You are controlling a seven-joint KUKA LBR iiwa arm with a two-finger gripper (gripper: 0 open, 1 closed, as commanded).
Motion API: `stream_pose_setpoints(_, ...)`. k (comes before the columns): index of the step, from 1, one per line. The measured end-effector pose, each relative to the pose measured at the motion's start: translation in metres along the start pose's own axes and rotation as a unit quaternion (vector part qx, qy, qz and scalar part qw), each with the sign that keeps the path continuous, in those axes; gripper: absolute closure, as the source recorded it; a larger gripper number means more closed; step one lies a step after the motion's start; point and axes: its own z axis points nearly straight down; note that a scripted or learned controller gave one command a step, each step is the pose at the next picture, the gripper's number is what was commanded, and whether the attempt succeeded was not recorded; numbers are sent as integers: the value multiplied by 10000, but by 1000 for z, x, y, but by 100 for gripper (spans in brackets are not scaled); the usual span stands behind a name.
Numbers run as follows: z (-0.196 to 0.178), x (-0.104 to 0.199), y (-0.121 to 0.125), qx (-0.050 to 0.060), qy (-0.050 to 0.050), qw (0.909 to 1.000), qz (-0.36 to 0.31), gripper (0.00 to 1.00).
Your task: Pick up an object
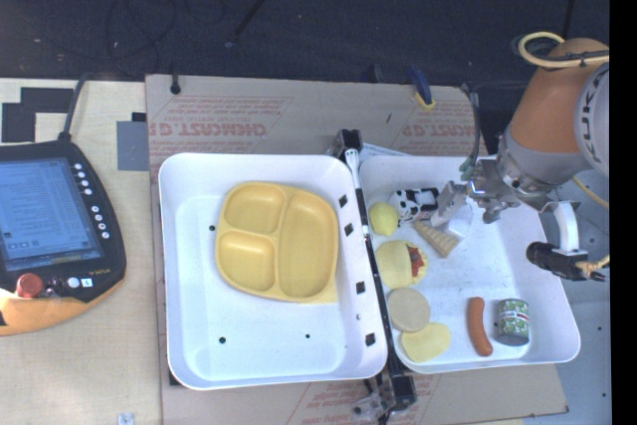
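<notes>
We place the approach step at right of frame: end effector [460, 196], grip state indeterminate, hovers beside the cone [438, 237]; next, descend and close.

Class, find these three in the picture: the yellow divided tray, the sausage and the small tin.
Tray [277, 240]: camera view, on the ridge between its compartments.
Sausage [479, 325]: camera view, mid-length of its body.
Tin [514, 321]: camera view, on its green label.

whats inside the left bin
The left bin holds one thing: a yellow divided plate with three compartments, lying flat toward its upper right. A few small dark dots mark the bare floor. Whatever lies under the plate is covered.
</notes>
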Motion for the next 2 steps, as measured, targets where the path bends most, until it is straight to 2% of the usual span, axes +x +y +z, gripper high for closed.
stream_pose_setpoints(1,0,0,-64,1,5,10000,0,0)
stream_pose_setpoints(2,5,-52,-80,-16,-8,10000,7,0)
